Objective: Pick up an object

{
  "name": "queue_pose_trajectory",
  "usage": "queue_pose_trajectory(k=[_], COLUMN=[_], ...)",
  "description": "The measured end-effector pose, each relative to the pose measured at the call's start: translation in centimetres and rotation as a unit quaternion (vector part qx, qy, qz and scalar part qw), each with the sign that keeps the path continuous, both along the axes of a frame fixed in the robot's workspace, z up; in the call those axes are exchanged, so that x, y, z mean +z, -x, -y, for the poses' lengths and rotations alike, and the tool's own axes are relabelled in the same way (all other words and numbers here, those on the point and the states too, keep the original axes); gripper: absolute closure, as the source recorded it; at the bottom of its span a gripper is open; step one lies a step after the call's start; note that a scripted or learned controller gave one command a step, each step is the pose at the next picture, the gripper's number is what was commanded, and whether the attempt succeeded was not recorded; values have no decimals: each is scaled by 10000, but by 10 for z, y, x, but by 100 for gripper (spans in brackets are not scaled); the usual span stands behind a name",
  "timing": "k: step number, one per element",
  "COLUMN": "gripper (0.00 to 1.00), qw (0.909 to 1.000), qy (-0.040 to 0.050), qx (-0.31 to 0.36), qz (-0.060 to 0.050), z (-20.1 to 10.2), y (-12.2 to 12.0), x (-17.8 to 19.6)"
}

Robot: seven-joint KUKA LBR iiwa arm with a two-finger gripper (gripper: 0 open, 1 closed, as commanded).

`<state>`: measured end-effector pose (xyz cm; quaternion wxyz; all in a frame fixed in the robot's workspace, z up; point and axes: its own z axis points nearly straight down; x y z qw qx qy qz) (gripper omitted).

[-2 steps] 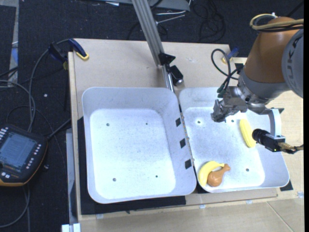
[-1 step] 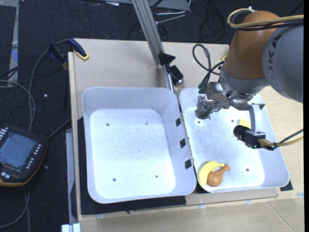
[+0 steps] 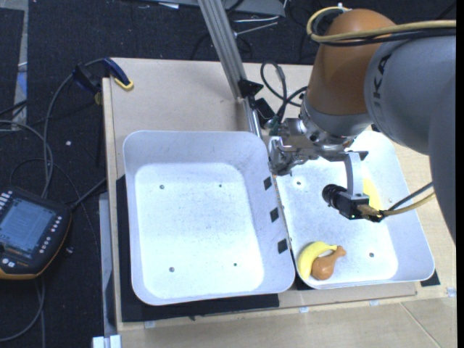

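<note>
In the right bin (image 3: 406,259), near its front edge, lie a yellow banana (image 3: 313,251) and an orange-brown drumstick-shaped toy (image 3: 325,264), touching each other. Another yellow object (image 3: 370,190) shows partly from under the arm's wrist, further back in that bin. My gripper (image 3: 280,158) hangs over the back left part of the right bin, close to the wall between the two bins. It is well behind the banana and left of the partly hidden yellow object. I see nothing held in it.
The left bin (image 3: 192,216) stands beside the right one, their rims meeting at the middle (image 3: 275,209). A slanted metal rail (image 3: 228,53) rises behind the bins. Cables and a black clamp (image 3: 344,200) hang from the wrist over the right bin.
</note>
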<state>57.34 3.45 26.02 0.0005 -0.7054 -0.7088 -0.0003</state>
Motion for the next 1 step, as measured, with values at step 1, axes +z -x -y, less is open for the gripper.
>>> queue_pose_trajectory(k=[1], gripper=[100], qw=[10000], qy=[0], qx=[1], qz=[-1], z=[-55], y=[0], x=[2])
